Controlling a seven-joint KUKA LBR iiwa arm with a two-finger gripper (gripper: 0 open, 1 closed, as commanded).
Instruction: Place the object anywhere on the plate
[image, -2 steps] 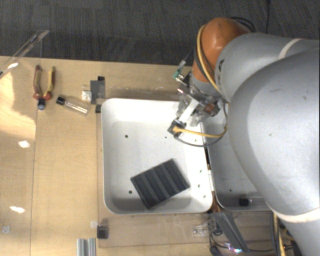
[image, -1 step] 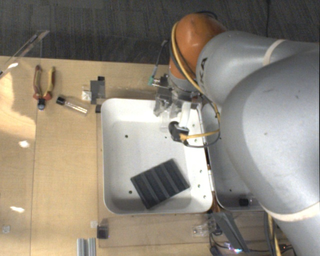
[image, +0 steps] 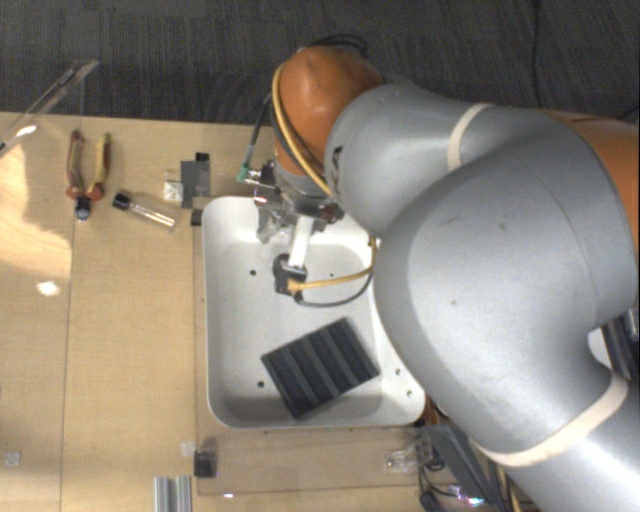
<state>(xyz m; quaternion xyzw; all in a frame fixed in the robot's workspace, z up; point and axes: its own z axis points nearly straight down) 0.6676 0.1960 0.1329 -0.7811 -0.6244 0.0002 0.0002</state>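
- Closest to you, the grey arm (image: 500, 300) looms at right.
- Next, the black ribbed slab (image: 320, 367), possibly the task's object, lies in the near half of the white bin (image: 225, 330).
- Farther back, the hand (image: 268, 232) hangs over the bin; you cannot tell if it is open.

A black, ribbed, rectangular block (image: 320, 367) is laid flat and askew in the white bin (image: 225, 330), near its lower wall.

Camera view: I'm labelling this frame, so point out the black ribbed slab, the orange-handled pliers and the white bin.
black ribbed slab (image: 322, 366), camera view, middle of its ribbed top.
orange-handled pliers (image: 86, 192), camera view, where the handles meet.
white bin (image: 235, 310), camera view, bare floor.
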